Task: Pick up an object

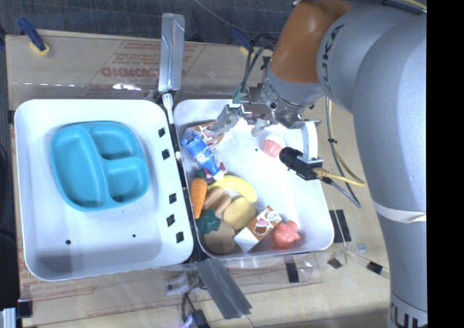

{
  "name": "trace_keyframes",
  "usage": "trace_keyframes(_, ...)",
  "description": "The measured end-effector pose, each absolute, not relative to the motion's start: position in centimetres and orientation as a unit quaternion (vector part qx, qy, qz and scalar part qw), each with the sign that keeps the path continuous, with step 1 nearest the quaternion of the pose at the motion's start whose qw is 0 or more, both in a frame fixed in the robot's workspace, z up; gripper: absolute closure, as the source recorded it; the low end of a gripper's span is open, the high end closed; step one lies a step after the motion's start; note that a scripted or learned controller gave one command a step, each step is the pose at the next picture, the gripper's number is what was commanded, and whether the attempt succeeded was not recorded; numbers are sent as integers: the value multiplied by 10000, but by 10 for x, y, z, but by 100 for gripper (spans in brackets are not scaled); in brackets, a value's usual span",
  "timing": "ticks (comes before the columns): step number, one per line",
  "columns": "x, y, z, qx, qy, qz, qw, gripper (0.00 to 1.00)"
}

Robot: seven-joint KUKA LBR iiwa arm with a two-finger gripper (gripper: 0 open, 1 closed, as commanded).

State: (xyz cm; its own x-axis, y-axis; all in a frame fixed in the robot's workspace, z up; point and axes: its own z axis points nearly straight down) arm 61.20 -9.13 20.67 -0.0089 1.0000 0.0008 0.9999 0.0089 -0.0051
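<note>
Your tabletop carries two white bins side by side. The left bin holds a blue divided tray. In the right bin you have a pile of toy food: a carrot, a banana, a pink piece. Your end effector hangs over that bin's far end; you cannot tell whether it grips anything

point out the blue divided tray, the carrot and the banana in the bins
blue divided tray [99, 163]: camera view, the ridge where its compartments meet, in the left bin
carrot [197, 198]: camera view, middle of its orange body, right bin by the divider
banana [235, 187]: camera view, middle of its yellow curve, right bin
</note>
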Motion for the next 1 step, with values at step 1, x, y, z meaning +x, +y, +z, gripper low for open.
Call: trace_keyframes(1,513,-99,122,-6915,-7223,40,51,0)
